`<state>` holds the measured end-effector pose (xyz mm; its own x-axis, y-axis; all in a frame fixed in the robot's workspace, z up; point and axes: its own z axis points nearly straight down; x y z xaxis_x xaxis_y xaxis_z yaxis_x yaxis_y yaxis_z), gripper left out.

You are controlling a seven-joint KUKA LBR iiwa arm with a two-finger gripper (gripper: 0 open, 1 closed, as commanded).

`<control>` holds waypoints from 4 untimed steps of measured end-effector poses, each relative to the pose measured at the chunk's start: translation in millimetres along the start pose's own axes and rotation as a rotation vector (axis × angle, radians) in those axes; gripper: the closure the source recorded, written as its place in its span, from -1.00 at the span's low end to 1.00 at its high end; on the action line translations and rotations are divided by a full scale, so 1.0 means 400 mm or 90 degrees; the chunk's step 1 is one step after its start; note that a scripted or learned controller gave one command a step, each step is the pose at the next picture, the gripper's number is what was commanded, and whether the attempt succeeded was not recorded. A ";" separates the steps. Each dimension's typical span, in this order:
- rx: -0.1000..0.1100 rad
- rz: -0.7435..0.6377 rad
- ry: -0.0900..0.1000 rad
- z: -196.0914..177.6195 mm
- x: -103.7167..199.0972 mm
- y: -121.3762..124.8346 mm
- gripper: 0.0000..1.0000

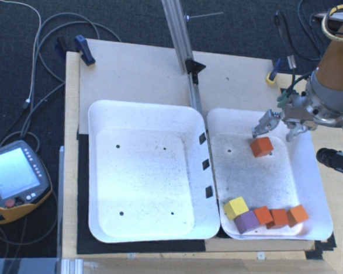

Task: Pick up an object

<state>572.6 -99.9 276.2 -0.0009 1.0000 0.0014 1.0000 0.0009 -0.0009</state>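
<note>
Spread-fingered gripper (279, 128) hovers empty right above the small orange cube (261, 147); looks like pre-grasp, needs to drop and close.

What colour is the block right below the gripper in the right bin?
Orange. The block sits apart from the others, just under the gripper, in the camera view.

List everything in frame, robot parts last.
bins: 2, white, side by side on the bench
orange blocks: 4; one alone near the right bin's top, three along its bottom edge
yellow block: 1, right bin, bottom, left end of the row
purple block: 1, right bin, beside the yellow one
teach pendant: 1, grey and orange, far left off the bench
blue clamps: 2, bench's top corners
arm: 1, grey with orange band, upper right
tool: 1, open, just above the lone orange block
</note>
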 end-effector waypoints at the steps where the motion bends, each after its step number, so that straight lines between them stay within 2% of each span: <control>1: 0.001 0.004 -0.003 0.188 -0.214 0.105 -1.00; 2: 0.005 0.000 0.001 0.453 -0.186 0.150 -1.00; 3: -0.001 -0.001 -0.001 0.411 -0.187 0.157 1.00; 4: -0.003 0.000 0.000 0.076 -0.085 -0.101 1.00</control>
<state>532.0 -134.1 245.7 -0.0016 1.0000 0.0012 1.0000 0.0016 0.0039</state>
